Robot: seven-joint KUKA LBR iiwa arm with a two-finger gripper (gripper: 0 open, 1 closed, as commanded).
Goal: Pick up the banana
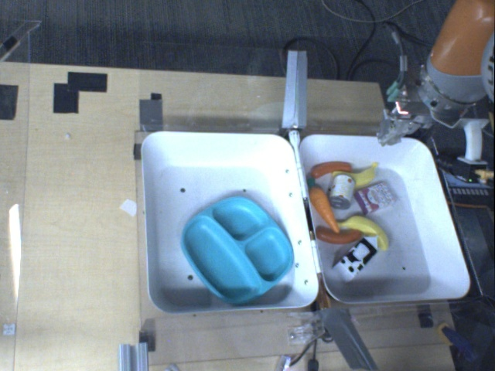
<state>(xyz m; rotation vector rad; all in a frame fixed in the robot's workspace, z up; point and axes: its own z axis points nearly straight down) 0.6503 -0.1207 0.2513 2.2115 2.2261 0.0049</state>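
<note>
Spanning most of the view, the pale wooden bench (77, 207) carries everything else. The grey arm with its orange band (464, 29) comes in at the upper right and ends in the gripper (393, 130), which hangs over the far rim of the right bin (418, 207), near that bin's far right corner. Whether the gripper is open or closed cannot be made out at this size; nothing is seen in its grasp.

The left bin (166, 168) lies well away from the gripper, to its left and nearer the camera, and touches the right bin along a shared edge. A blue divided plate (232, 257) with three compartments lies tilted in the near half of the left bin.

All the smaller things cluster in the left half of the right bin, nearer the camera than the gripper and a little to its left. The banana (370, 230) lies well apart from the gripper, almost straight toward the camera from it, resting against a red sausage (334, 236). Just nearer the camera than the banana sits a black-and-white checkered block (357, 257). A purple packet (377, 198) lies between the banana and the gripper. Beside the packet stands a small can (340, 190), with an orange carrot (325, 207) on its left. Closest to the gripper are a smaller yellow curved piece (365, 174) and an orange sausage (331, 167).
</note>
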